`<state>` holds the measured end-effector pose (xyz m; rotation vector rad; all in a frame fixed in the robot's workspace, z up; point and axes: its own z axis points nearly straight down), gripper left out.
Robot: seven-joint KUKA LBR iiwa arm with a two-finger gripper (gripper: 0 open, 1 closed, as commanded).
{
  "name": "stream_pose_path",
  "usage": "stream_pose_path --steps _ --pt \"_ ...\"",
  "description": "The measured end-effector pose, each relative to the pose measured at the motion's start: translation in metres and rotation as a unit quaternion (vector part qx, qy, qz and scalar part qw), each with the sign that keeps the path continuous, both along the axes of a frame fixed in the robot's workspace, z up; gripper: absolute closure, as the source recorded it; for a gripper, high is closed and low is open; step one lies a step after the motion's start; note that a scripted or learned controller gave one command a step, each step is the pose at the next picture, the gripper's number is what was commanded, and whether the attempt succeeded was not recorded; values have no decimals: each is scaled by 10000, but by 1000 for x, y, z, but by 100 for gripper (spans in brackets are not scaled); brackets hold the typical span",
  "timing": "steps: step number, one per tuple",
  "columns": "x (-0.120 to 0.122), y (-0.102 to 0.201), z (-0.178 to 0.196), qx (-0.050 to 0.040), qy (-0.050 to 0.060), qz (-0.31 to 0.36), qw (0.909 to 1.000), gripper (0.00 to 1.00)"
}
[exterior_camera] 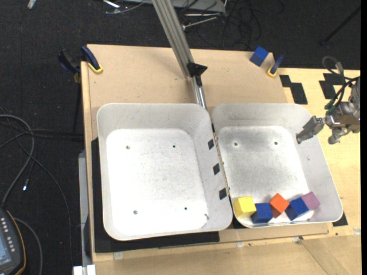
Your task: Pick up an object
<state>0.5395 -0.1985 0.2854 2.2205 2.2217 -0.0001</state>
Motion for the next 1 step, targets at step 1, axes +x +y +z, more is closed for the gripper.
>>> stream_pose_path --steps 1 --pt "8 -20 -24 -5 10 -13 10000 0"
